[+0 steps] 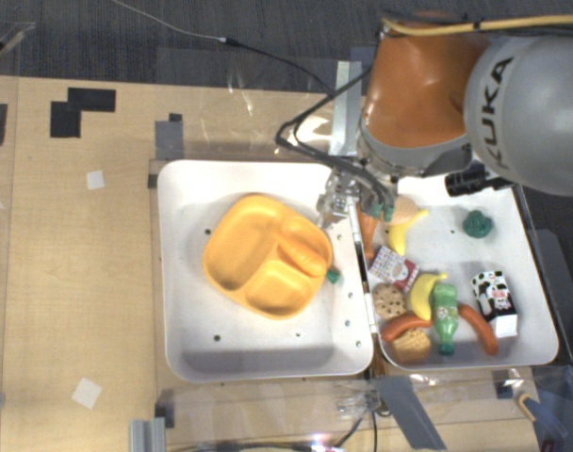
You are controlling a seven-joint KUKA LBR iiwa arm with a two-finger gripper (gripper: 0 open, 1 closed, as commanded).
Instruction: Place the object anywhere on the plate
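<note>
On the wooden desk (pixel 70 281) we see two white bins side by side. Inside the left bin (pixel 188 347) sits a yellow plate (pixel 266 254) with three parts, and it is tipped a little. A tiny green thing (pixel 334 275) lies just beside the plate's right edge.

Over the wall between the bins hangs the big grey and orange arm (pixel 437 83). Its claw (pixel 348 199) hangs near the top of that wall, close to the plate's upper right corner. We cannot tell if the claw is gripping or let go, and we see no toy between its tips.

Inside the right bin (pixel 532 347) we see lots of toy food. An orange carrot (pixel 368 226) lies just under the claw, next to a pale yellow piece (pixel 406 219). Below them are a snack packet (pixel 392 266), a cookie (pixel 388 300), a yellow banana (pixel 424 293) and a green bottle (pixel 444 318). A red sausage (pixel 400 328) and a bun (pixel 411 346) lie near the bottom, and another sausage (pixel 480 330) lies to the right. A cow-spotted milk carton (pixel 494 299) stands close by. A dark green lump (pixel 477 223) sits alone near the top right.

All the toys lie in the right bin, apart from the plate.
</note>
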